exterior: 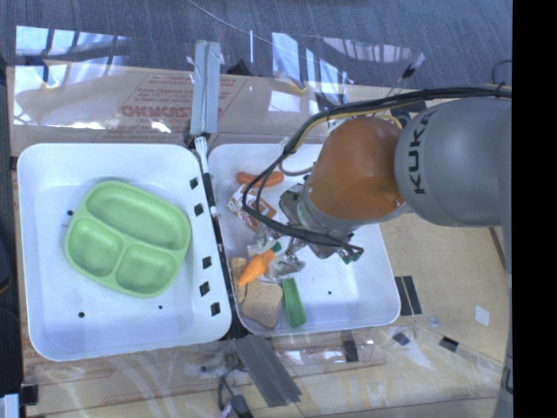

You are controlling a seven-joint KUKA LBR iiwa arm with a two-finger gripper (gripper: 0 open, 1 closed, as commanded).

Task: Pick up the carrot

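Note:
The carrot [252, 269], small and orange with a green top, lies near the left wall of the right bin [376, 279]. My gripper [284, 257] hangs below the orange wrist band, low over the bin and just to the right of the carrot's green end. The wrist hides whether it touches the carrot. The carrot rests partly against a slice of bread [261, 305].
A green stick-shaped item [293, 303] lies beside the bread. A long orange-red item [260, 179] and a crumpled wrapper [243, 205] sit at the back of the right bin. The left bin [35, 233] holds a green divided plate [127, 237].

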